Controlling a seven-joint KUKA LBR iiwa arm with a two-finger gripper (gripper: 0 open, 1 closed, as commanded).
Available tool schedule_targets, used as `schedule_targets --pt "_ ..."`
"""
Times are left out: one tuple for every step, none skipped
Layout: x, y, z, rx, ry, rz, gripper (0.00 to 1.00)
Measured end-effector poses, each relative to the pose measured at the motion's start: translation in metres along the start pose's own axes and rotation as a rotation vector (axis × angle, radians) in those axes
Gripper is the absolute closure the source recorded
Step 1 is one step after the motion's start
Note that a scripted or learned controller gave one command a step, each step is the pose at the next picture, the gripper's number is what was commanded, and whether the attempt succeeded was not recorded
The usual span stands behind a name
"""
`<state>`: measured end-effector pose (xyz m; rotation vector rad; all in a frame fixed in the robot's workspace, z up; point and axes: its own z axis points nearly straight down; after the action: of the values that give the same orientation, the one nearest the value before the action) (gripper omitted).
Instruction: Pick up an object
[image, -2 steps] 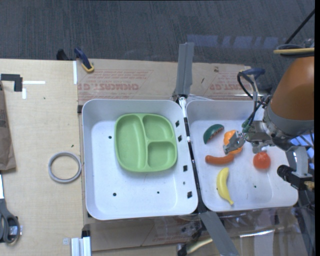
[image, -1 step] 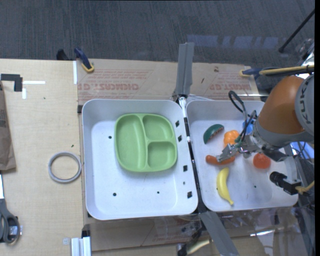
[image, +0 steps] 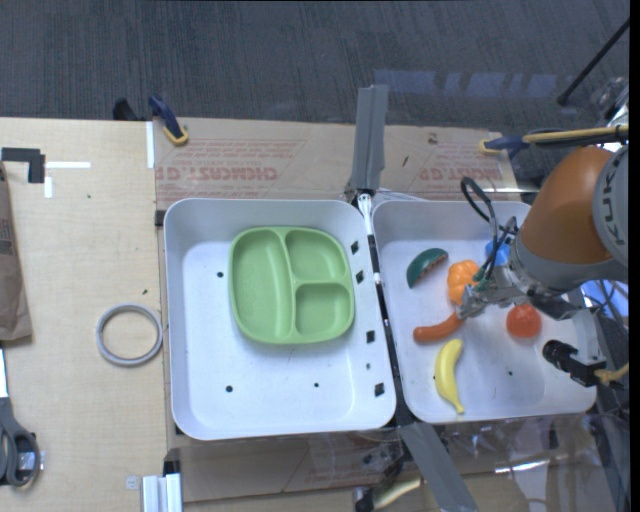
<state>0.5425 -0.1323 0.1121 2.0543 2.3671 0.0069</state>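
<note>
Two white bins sit side by side on the counter (image: 80, 260). The left bin (image: 190, 390) holds a green divided plate (image: 292, 285) in its upper half; the lower half is bare white floor, with open room along the front and left walls. The right bin (image: 500, 395) is the crowded one. A green and red slice of toy fruit (image: 427, 266) lies near its upper left, well off the wall. Just to the right is an orange piece (image: 461, 277), and below that a red-orange sausage (image: 437, 329) lies slanted. A yellow banana (image: 449, 373) lies below the sausage, its tip near the front wall. A red tomato (image: 523, 321) sits to the right, apart from the banana.

The arm (image: 565, 220) reaches in from the right, over the right bin's far side. Its hand (image: 480, 297) sits low among the toys, just beside the orange piece and the upper end of the sausage. Whether it is spread or pressed together cannot be told, nor whether it touches either toy. Bare floor shows between banana and tomato.

On the pale wood left of the bins lies a grey ring (image: 130, 333). Brown cardboard (image: 250, 165) lies behind the bins, and dark carpet (image: 250, 50) beyond.
</note>
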Motion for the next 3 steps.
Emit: schedule_targets --pt "0.016 0.015 0.021 0.01 0.0 0.444 1.0" --pt "0.017 0.036 0.022 0.013 -0.003 0.848 1.0" --pt "-0.031 0.08 -0.112 0.01 -0.002 0.57 1.0"
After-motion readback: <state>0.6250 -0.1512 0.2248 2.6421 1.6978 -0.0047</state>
